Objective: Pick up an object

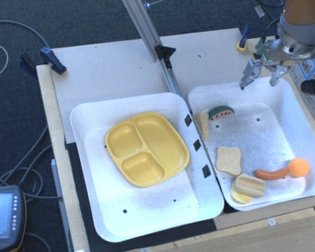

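We see the grey metal pincer [263, 76] hanging over the far edge of the right shallow white plastic bin [306, 122]. Its two fingers are spread apart with nothing between them. Below it and a little left lies the small green and red watermelon slice toy [219, 112]. Farther down lie the tan bread slice toy [229, 160] and the orange carrot toy [284, 171].

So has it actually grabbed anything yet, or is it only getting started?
Only starting, by the look of it. Nothing looks done: the gripper hangs open over the far rim of the right bin with nothing between its fingers. The watermelon slice, toast, sandwich and orange carrot all lie in that bin. Descending, closing and lifting remain.
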### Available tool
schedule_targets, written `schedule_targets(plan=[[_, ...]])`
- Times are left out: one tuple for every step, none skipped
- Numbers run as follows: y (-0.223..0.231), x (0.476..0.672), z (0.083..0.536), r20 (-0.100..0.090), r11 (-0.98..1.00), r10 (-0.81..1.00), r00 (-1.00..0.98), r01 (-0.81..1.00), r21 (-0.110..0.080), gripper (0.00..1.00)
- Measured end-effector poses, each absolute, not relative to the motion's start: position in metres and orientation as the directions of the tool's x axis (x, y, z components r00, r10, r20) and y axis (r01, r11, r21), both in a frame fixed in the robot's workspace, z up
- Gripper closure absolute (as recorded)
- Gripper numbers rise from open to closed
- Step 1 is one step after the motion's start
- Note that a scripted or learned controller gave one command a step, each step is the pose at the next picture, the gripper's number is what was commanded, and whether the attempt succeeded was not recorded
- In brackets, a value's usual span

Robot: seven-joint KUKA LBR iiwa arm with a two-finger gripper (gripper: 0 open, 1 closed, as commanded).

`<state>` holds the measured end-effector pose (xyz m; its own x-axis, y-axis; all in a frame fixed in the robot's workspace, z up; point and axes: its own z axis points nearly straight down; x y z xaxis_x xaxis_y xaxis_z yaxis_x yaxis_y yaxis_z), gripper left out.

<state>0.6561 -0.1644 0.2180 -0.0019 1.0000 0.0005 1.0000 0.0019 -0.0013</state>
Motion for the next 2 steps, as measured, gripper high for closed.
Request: schedule_targets(plan=[[-0.165,0.656,0.218,0.0,0.002,1.0,-0.002,1.0,-0.002,0.0],[-0.166,0.658,0.155,0.001,0.001,1.0,-0.001,1.0,-0.007,0.0]])
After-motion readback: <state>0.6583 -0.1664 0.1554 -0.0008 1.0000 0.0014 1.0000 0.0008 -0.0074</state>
